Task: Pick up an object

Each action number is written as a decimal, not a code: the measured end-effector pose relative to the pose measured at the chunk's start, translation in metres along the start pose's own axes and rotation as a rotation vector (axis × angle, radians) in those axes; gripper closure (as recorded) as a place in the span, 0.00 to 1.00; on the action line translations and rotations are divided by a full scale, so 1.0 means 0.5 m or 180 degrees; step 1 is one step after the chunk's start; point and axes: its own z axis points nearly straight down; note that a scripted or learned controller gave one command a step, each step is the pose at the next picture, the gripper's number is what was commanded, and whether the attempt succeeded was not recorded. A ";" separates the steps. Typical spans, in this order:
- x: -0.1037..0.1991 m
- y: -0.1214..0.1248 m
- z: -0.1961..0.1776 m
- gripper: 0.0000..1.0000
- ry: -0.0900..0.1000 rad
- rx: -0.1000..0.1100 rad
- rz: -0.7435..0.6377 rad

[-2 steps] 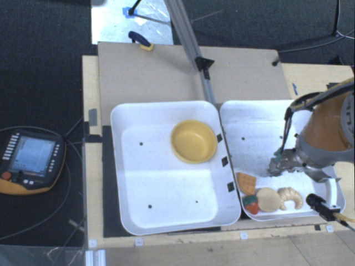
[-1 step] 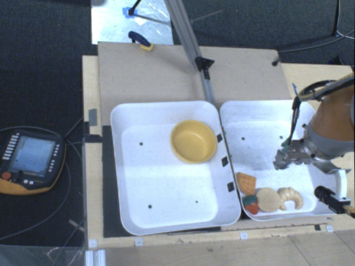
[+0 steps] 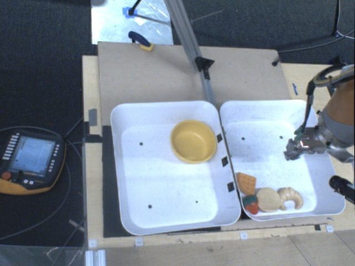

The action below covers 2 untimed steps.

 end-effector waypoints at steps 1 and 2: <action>0.000 0.003 -0.094 1.00 0.0001 0.0004 0.0000; 0.101 0.051 -0.103 1.00 0.0006 0.0015 -0.0015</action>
